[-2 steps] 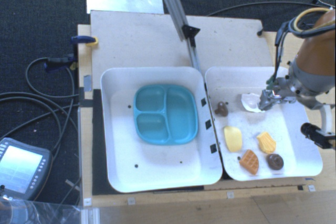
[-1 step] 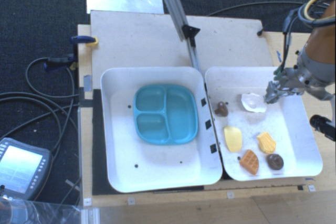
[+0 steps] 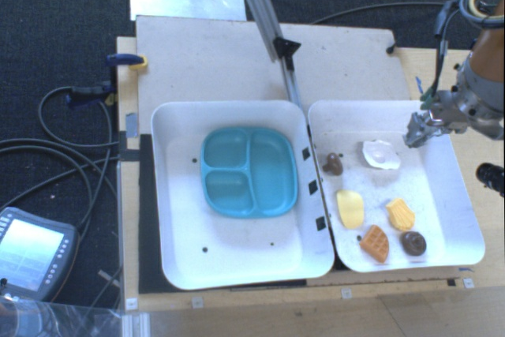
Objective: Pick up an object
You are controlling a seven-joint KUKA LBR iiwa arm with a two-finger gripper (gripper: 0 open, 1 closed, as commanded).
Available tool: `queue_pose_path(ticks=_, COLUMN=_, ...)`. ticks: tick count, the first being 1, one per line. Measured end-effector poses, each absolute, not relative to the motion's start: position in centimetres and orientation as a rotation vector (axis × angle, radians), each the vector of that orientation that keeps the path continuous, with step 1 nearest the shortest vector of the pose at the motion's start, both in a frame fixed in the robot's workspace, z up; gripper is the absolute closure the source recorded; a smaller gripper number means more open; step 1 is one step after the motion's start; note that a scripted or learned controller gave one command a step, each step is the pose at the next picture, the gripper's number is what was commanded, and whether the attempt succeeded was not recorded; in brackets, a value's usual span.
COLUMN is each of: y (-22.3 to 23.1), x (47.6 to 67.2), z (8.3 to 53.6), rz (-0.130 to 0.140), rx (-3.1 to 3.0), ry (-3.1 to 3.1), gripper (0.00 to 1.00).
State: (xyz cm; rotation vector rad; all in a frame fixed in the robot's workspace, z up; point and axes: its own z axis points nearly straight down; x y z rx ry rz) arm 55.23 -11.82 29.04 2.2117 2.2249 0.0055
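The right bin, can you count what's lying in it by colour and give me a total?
In the right bin:
White: 1, the fried egg
Yellow: 1, the pale yellow piece
Orange: 2, the waffle and the ridged orange piece
Brown: 2, the small brown piece and the chocolate doughnut
Total: 6

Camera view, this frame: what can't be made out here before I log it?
- Gripper: small and blurred above the right bin; open or shut can't be told, nor whether it holds anything.
- Arm: cut off by the right edge.
- Small brown item: too small to identify.
- Left bin under the blue tray: floor hidden by the tray.
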Motion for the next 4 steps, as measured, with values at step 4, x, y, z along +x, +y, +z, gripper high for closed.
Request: queue_pose_path(ticks=4, y=7.6, x=60.8, z=26.8, rz=0.005, rx=2.209, ry=2.232, gripper=1.0)
